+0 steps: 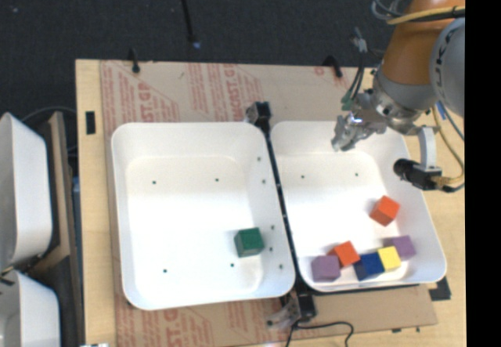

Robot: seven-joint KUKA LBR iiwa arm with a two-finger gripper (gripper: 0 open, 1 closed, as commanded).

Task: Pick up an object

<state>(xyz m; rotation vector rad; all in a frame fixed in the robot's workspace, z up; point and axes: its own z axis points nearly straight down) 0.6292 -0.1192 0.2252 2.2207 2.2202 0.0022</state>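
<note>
My gripper (pixel 344 139) hangs over the far edge of the right bin (pixel 329 196), with nothing visible between its fingers. An orange cube (pixel 384 211) lies alone in the right bin, nearer and to the right of the gripper. Along that bin's near edge sits a cluster: a purple cube (pixel 326 267), an orange cube (pixel 345 253), a blue cube (pixel 366 265), a yellow cube (pixel 389 259) and a purple cube (pixel 402 246). A green cube (pixel 249 242) rests in the left bin (pixel 156 204) near its front right corner.
The two bins meet along a raised divider (pixel 275 189) with a black clamp (pixel 259 112) at its far end. The wooden bench (pixel 180 91) extends beyond the bins. Cables (pixel 429 173) hang at the arm's right side.
</note>
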